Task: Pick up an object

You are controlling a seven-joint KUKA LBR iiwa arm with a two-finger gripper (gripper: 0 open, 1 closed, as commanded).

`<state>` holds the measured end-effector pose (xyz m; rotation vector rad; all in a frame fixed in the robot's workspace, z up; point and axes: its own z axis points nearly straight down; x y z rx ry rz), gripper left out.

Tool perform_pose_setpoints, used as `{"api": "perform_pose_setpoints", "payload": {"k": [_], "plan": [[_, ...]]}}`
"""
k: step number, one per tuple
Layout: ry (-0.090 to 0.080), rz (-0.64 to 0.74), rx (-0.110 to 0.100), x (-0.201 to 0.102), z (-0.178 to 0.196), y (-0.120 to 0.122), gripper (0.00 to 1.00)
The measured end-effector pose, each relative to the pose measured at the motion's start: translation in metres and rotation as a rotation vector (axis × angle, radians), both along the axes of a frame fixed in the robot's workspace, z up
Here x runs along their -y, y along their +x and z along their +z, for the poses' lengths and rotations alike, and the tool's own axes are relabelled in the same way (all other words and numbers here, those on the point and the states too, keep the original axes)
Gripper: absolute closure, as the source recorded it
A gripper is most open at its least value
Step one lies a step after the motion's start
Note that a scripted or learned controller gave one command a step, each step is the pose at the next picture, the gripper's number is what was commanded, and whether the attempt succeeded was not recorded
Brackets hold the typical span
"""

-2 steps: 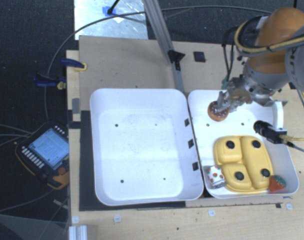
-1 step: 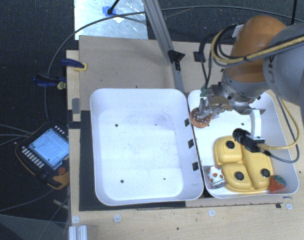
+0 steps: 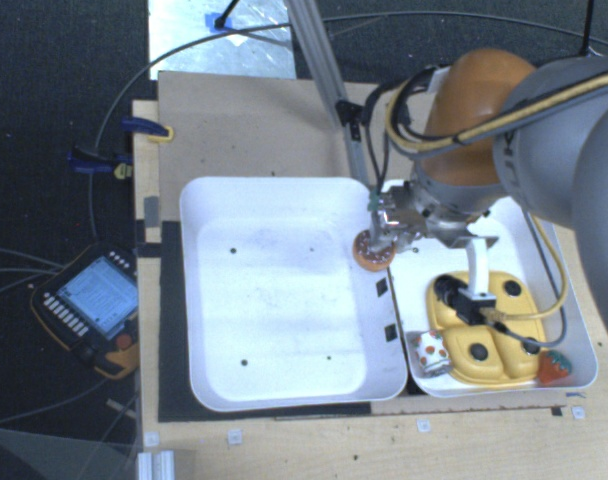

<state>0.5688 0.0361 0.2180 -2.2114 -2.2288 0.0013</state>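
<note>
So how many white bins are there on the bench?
2. The left bin sits in the middle of the view. The right bin is beside it, partly covered by the arm, and holds a yellow toy. None looks hidden.

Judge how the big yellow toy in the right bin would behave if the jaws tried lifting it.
The yellow toy looks rigid moulded plastic, so probably stiff and light. It is broad with rounded bumps, likely awkward to span. Its glossy surface may slip.

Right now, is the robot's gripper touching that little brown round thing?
Touching. The camera view shows the gripper meeting the top of the brown round thing above the left bin's right rim.
</note>
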Motion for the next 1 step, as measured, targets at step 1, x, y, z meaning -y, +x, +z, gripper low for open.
{"api": "perform_pose_setpoints", "payload": {"k": [1], "plan": [[0.001, 0.001, 0.001, -0.0477, -0.002, -0.006, 1.0]]}}
